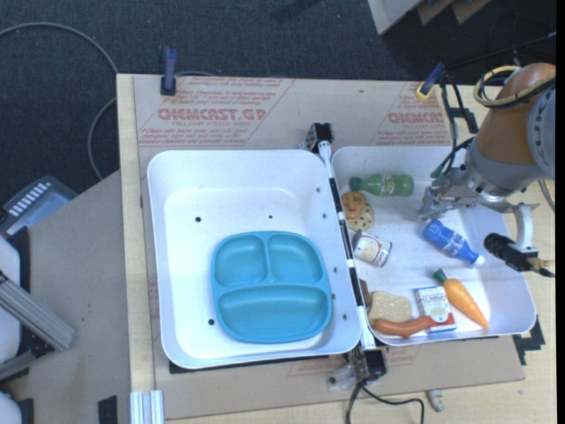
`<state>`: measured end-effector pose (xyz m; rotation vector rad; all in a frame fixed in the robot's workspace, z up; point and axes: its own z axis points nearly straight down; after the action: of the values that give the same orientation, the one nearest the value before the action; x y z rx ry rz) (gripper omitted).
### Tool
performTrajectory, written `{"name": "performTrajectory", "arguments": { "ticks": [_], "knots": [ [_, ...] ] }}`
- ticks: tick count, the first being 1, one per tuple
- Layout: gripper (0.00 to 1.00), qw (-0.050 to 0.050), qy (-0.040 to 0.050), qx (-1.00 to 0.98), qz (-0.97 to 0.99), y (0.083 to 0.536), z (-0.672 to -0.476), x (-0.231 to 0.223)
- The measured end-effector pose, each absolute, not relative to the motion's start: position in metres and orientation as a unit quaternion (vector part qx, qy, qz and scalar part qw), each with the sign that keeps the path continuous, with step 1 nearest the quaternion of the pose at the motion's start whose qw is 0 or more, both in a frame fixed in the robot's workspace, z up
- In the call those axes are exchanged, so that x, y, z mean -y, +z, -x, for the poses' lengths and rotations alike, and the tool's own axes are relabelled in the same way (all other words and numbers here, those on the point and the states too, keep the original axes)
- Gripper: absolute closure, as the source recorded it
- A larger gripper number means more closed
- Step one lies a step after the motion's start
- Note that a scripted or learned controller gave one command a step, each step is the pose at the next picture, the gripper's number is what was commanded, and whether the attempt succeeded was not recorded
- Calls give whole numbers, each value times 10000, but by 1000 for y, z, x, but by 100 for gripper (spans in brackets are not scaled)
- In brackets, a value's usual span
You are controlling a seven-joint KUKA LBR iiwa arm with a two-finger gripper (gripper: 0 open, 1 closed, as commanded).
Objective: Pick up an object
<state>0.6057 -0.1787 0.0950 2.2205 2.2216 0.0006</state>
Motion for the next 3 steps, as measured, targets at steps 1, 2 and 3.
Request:
{"name": "performTrajectory", "arguments": {
  "ticks": [1,2,3],
  "knots": [
    [0,1,2,-7072,-7070,95,-606,179],
    [0,-7,-3,-7071,-7071,84,-567,174],
    [0,-7,-3,-7068,-7074,84,-510,178]
  ]
}}
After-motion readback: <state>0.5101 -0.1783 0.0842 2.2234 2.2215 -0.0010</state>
